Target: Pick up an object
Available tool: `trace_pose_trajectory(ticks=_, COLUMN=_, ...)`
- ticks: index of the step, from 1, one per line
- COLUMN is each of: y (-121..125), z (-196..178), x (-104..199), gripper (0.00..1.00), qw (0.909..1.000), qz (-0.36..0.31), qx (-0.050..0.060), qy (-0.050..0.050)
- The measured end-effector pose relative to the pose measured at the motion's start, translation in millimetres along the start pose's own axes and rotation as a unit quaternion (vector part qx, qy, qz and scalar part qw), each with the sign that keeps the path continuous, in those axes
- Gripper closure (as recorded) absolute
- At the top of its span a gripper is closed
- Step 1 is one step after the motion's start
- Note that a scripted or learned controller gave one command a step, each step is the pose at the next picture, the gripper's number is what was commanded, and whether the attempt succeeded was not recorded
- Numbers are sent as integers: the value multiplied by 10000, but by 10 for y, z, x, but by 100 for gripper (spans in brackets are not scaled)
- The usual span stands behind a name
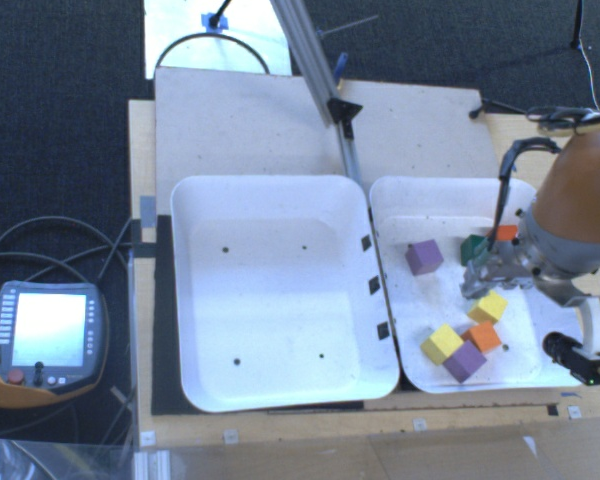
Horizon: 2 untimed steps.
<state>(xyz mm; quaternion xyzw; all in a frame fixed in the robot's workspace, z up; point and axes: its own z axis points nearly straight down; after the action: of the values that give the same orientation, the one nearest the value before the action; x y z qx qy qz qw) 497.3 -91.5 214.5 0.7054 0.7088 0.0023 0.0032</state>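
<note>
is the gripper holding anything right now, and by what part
It cannot be told. The gripper is low in the right bin, just above a yellow block, but the view shows no block between its jaws.

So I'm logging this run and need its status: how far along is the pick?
Nothing looks picked yet. The gripper is low in the right bin, just above a yellow block, with a green block behind it. The purple block and the cluster of yellow, orange and purple blocks lie on the bin floor. Grasping and lifting remain.
</note>
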Motion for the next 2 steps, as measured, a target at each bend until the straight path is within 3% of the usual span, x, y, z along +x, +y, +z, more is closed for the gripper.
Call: trace_pose_trajectory(ticks=2, y=596, z=14, x=874, gripper=100, qw=10000, qz=-30, qx=22, qy=15)
